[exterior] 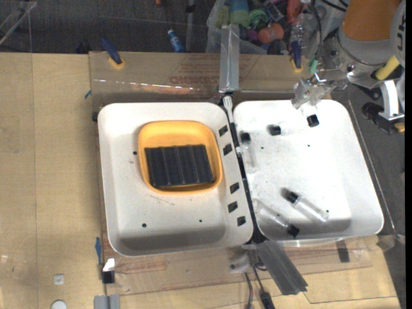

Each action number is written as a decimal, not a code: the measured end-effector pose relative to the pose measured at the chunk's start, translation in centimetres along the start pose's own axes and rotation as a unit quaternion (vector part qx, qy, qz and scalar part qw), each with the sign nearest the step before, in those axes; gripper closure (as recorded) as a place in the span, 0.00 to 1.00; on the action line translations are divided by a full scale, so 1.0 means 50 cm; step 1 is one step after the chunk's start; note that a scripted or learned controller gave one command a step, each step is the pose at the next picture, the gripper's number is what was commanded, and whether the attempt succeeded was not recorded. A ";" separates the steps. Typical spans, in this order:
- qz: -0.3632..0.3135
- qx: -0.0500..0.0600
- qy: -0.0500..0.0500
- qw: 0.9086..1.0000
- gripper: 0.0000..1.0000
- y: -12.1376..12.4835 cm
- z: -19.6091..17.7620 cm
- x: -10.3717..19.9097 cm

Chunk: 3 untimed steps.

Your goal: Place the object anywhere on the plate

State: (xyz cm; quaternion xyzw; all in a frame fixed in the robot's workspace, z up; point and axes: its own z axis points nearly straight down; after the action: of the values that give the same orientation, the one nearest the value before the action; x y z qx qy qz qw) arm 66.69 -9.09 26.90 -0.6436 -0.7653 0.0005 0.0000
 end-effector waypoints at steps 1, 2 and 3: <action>-0.014 -0.002 -0.001 1.000 1.00 -0.005 -0.016 -0.029; -0.056 -0.002 -0.001 0.998 1.00 -0.011 -0.067 -0.066; -0.209 -0.003 -0.002 0.978 1.00 -0.022 -0.121 -0.131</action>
State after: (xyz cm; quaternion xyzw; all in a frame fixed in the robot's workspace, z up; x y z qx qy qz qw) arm 66.75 -15.74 32.97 -0.4695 -0.8829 -0.0007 -0.0034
